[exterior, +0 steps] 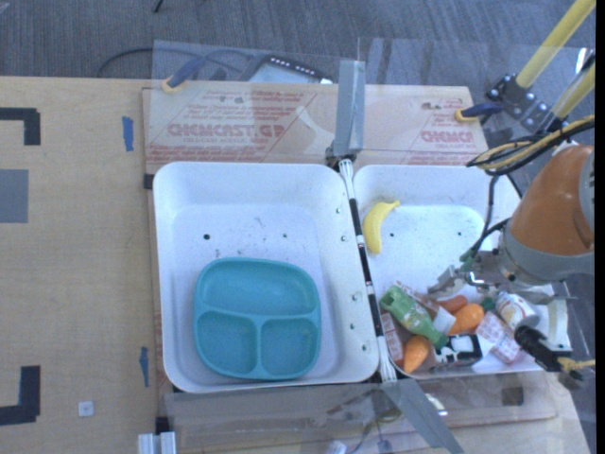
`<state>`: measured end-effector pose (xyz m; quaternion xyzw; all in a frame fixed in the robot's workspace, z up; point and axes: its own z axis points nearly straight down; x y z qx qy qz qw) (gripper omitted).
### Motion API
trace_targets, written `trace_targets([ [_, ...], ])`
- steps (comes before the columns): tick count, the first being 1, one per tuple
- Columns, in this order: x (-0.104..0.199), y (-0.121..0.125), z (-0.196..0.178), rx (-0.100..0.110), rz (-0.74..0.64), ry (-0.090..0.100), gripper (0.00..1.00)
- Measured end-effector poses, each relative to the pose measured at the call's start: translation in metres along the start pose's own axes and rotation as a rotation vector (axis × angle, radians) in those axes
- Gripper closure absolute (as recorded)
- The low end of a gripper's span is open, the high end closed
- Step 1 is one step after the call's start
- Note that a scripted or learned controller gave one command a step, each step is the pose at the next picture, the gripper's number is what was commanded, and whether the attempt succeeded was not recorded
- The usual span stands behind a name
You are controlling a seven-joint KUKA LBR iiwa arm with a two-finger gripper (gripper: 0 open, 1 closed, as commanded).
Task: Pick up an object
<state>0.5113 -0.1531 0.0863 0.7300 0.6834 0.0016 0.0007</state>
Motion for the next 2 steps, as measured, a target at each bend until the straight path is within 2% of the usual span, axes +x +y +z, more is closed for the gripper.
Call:
trace_targets([
  [1,-0.001,0.002,-0.011,-0.006,0.002,-0.001,1.0],
  [2,0.089,0.063,-0.129,0.003,0.132,-0.002,1.0],
])
